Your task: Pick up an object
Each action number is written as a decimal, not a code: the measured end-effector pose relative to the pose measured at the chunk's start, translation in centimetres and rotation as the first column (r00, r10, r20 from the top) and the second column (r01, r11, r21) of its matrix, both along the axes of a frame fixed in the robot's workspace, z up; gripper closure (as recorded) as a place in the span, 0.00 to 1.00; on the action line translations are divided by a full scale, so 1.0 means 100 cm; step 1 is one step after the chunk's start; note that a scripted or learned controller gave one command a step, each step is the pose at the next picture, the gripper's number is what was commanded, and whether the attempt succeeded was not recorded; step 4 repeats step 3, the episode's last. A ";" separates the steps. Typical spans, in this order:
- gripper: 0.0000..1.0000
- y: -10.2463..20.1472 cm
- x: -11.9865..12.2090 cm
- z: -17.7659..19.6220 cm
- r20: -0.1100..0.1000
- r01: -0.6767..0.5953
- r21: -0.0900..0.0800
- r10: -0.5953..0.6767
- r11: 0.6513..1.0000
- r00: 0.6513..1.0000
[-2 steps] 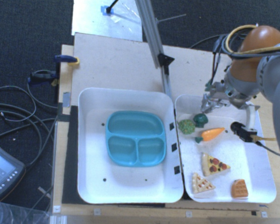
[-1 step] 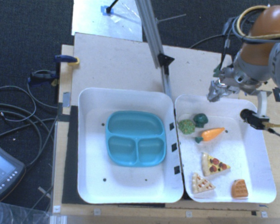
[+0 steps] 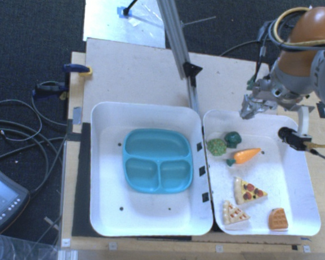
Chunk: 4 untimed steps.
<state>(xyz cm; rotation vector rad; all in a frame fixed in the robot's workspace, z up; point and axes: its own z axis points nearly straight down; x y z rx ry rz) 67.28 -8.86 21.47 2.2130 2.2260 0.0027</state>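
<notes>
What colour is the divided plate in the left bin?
Turquoise blue all over, seen plainly in the camera view: the divided plate.

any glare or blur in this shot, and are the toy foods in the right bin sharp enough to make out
Camera view: soft and slightly grainy overall; the white bins are bright but not blown out. The carrot, two pizza slices and blue plate read clearly; the dark green piece is too small to identify. The gripper is blurry, its fingers unreadable. Bright patch on the floor at top.
</notes>
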 end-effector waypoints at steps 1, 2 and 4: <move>1.00 0.059 0.000 -0.004 -0.001 -0.005 0.003 0.005 1.000 1.000; 1.00 0.117 -0.003 -0.008 -0.002 -0.006 0.003 0.006 1.000 1.000; 1.00 0.162 -0.012 -0.005 -0.002 -0.005 0.003 0.005 1.000 1.000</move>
